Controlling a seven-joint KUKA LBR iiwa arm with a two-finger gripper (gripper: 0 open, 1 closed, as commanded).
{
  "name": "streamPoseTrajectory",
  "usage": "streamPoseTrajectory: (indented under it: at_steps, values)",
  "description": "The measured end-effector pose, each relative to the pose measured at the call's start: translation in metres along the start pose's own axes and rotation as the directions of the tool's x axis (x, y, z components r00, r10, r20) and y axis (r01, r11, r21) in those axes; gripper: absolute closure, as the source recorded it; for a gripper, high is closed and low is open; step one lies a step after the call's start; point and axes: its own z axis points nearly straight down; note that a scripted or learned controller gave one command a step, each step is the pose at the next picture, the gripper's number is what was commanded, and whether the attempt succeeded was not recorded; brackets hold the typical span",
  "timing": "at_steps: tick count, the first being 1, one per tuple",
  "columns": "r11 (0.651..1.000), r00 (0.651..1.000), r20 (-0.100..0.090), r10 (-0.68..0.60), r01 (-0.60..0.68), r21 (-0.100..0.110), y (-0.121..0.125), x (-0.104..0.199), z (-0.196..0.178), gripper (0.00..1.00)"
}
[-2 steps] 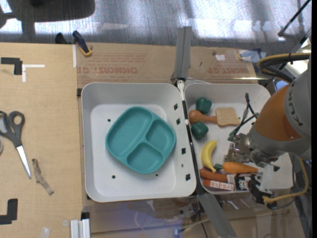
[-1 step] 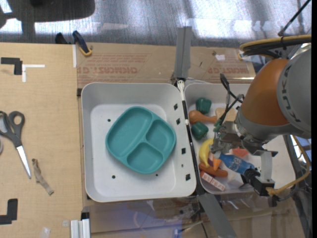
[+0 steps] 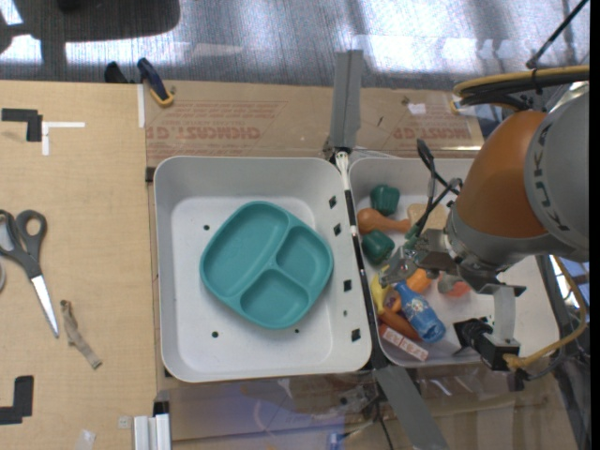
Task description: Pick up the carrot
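Carrot (image 3: 397,325) is lying near the right bin's (image 3: 487,359) front-left corner — beside a blue bottle (image 3: 419,313). I'm hovering my tool (image 3: 419,262) just above that clutter — its grip I cannot tell.

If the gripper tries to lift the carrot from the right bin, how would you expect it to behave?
The carrot looks like a smooth, tapered plastic toy, so it is probably stiff, light and apt to slip or roll between the fingers. It lies wedged beside the blue bottle, which would likely shift too. The gripper sits above the pile.
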Motion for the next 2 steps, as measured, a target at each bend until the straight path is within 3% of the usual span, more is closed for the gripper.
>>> streamPoseTrajectory:
  at_steps: [1, 2]
  values:
    - [0.99, 0.99, 0.001, 0.144, -0.144, 0.001, 0.044, -0.044, 0.0, 0.0]
    - [0.998, 0.998, -0.001, 0.07, -0.07, 0.001, 0.02, -0.067, 0.1, 0.0]
